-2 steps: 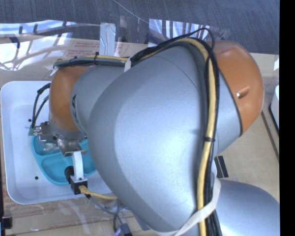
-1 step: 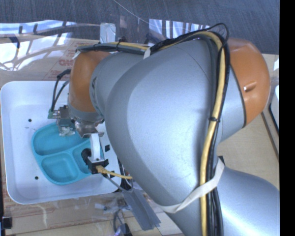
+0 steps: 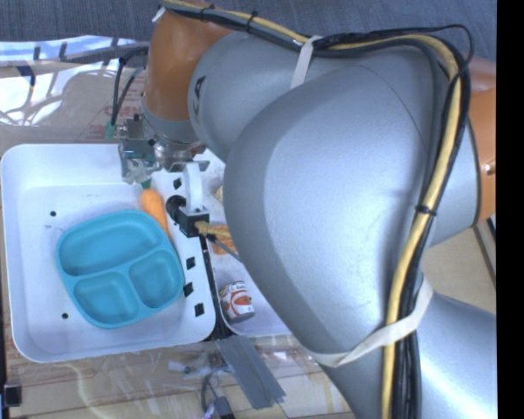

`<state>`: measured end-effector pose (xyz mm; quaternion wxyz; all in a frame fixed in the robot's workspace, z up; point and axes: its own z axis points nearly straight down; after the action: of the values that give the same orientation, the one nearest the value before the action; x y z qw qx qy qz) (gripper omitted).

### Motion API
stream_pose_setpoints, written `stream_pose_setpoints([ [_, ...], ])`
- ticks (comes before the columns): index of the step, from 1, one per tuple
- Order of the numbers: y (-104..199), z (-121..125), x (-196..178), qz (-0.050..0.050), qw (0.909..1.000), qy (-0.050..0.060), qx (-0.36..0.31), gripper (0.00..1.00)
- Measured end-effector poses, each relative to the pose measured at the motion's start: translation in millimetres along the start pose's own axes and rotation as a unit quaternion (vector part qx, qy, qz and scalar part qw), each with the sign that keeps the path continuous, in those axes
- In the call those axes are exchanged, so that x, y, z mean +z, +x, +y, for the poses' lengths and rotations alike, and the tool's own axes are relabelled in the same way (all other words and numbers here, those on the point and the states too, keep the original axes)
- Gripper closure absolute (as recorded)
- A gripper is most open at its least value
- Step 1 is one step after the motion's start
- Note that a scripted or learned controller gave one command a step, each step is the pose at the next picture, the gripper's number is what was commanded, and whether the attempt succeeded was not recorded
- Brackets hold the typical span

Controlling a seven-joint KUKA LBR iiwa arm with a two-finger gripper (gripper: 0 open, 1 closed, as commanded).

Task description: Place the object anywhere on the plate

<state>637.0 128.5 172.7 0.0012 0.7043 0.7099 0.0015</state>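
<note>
A blue plate (image 3: pixel 118 269) with three compartments lies in the left white bin (image 3: pixel 26 321). An orange carrot-shaped object (image 3: pixel 154 208) rests at the plate's upper right rim, beside the bin's right wall. My gripper (image 3: pixel 136 166) hangs over the bin's far right corner, just above and left of the orange object's upper end. I see nothing of the object inside the gripper. The grey arm with its orange band (image 3: pixel 170 68) hides most of the right bin.
In the right bin, a small can with a red and white label (image 3: pixel 237 301) lies near the front edge, and a yellowish-brown item (image 3: pixel 224 236) peeks out from under the arm. A grey bracket (image 3: pixel 251 372) lies in front of the bins.
</note>
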Motion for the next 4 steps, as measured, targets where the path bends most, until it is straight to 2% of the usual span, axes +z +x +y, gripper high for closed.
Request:
stream_pose_setpoints([
  [1,-10.7,-60.2,17.1,-0.001,1.0000,0.006,0.000,1.00],
  [2,-10.6,-59.9,16.7,-0.001,1.0000,0.005,0.000,0.00],
  [3,60.8,-102.1,-8.8,0.000,1.0000,0.005,-0.003,0.00],
  [4,60.4,-102.1,-17.4,-0.001,1.0000,0.007,-0.006,1.00],
])
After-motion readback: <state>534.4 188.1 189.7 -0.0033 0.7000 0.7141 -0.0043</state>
